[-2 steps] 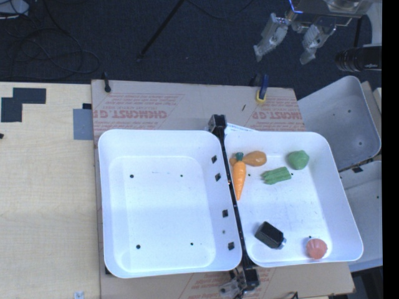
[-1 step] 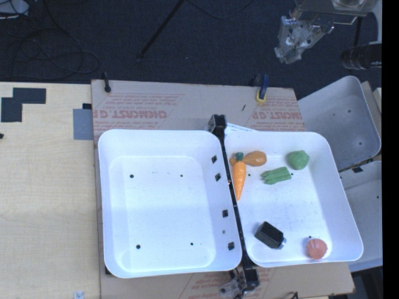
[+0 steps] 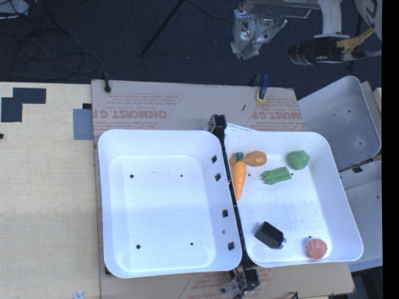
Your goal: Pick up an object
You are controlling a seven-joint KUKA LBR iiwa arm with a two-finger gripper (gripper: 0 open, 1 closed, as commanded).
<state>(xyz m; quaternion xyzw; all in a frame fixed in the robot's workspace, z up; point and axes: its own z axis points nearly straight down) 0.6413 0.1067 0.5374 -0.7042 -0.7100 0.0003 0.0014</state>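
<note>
The end effector is hanging high beyond the desk's far edge, well apart from both bins, and I cannot tell how it is set. The left bin is offering open white floor. In the right bin, a smooth orange carrot is lying against the dividing wall, a boxy black block and a round pink ball are sitting near the near edge.

The grey KUKA arm enters at the top right of the camera view, high above the bench. Its metallic 2-finger gripper hangs at the upper middle, pointing down and slightly left, with nothing seen between its tips, against the dark floor.
</note>
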